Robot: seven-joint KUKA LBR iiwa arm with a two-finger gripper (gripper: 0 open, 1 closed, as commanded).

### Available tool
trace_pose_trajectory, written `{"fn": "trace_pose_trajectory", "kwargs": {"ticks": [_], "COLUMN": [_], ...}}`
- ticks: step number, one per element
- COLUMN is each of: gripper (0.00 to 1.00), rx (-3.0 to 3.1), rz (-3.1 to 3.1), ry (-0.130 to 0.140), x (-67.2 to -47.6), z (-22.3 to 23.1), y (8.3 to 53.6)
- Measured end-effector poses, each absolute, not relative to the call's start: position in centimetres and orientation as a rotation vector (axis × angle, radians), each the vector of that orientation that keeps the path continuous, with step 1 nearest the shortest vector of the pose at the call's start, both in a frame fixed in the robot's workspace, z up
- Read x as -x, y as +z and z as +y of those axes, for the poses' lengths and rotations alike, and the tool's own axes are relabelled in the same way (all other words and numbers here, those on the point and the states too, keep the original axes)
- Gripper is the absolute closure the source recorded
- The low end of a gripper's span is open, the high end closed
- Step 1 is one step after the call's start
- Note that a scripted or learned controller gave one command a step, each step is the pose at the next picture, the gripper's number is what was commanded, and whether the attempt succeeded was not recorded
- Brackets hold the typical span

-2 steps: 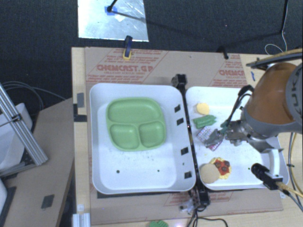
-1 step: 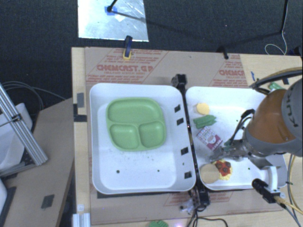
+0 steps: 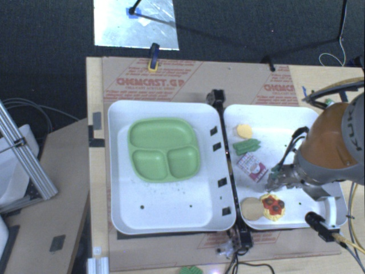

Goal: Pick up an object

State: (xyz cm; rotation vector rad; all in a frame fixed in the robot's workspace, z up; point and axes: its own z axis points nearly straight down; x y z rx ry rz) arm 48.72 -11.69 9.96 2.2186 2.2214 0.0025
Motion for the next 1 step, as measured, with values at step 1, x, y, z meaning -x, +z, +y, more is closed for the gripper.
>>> {"fn": "trace_pose_trajectory", "kwargs": {"ticks": [1], "gripper": [1.00], "rx": [-2.202], "rz": [2.234], "ry": [0.015], "x": [-48.90], "z": [-2.64], "y": [18.93]}}
